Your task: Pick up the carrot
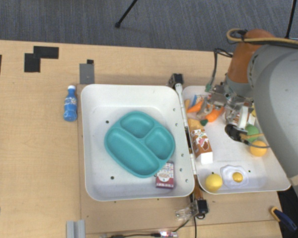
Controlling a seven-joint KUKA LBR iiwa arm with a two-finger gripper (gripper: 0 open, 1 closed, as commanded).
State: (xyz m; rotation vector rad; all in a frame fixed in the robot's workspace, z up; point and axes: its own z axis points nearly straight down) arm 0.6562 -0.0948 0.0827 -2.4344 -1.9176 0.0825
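Looking down on the bench (35, 148), the camera view shows two white bins side by side. The grey arm (280, 108) covers much of the right bin (248, 182), cutting off its far edge and hiding items beneath. The claw (227, 105) is crowded by clutter; whether it is released or clenched cannot be told. The carrot (213, 115), small, orange and tapered, lies in the right bin's upper part, just beside the claw. Counted: one teal divided plate (139, 143) and one small carton (165, 176) in the left bin (97, 182); one lemon (213, 182), one fried egg (236, 175), one blue bottle (70, 103) on the bench.
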